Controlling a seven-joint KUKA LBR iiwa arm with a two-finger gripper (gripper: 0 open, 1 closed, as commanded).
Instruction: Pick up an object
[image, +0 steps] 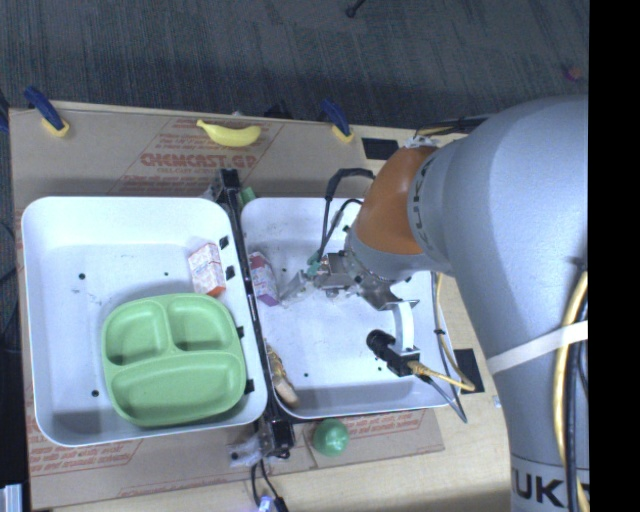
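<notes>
My gripper (298, 287) hangs low in the upper left part of the right bin (345, 395), reaching in from the right under the arm's orange band. Just to its left, a small pink and purple packet (262, 279) lies against the bin's left wall, close to the gripper tip; contact cannot be made out. A tan, lumpy object (280, 381) lies by the same wall nearer the front. In the left bin (60, 240) are a green divided plate (175, 358) and a small red and white carton (206, 268).
A yellow banana (230, 131) lies on the cardboard behind the bins, and a green ball (330, 436) sits in front of the right bin. Blue clamps (47, 110) hold the cardboard's back edge. The bulky grey arm covers the right bin's right side.
</notes>
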